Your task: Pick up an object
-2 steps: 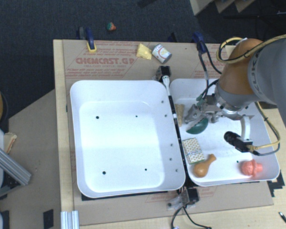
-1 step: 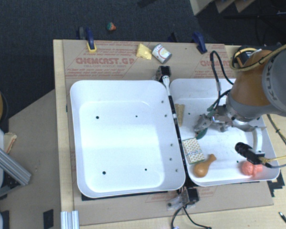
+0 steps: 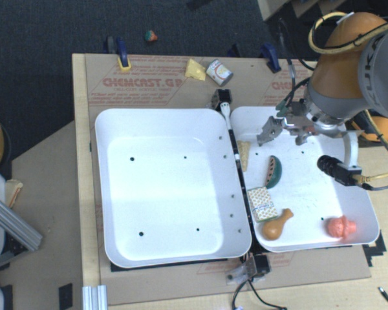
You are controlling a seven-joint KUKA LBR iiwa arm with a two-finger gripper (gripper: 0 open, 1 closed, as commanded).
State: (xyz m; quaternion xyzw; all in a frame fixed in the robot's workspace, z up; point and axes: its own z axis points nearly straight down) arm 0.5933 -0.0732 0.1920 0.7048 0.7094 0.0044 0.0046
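Hovering over the far end of the right bin (image 3: 349,202), the gripper (image 3: 279,129) hangs from the grey arm with its orange band (image 3: 343,44), and nothing sits between it and the bin floor; whether it is spread or closed cannot be told from this slanted view. Several candidates for the pick lie in that same bin. A green and red watermelon-slice toy (image 3: 273,171) rests near the middle of the floor, closest to the tool and so the likeliest target. A patterned yellow packet (image 3: 262,203) leans against the bin's left wall, touching a tan drumstick toy (image 3: 278,223) at the near-left corner. A pink lump (image 3: 340,227) sits well apart in the near-right corner, where the walls would crowd a grasp. The left bin (image 3: 116,173) stands alongside, probably serving as the drop-off place. Beyond the bins, a yellow scrap (image 3: 195,70) and a small box (image 3: 219,73) lie on the board's far edge, out of play. No pick has yet been made.
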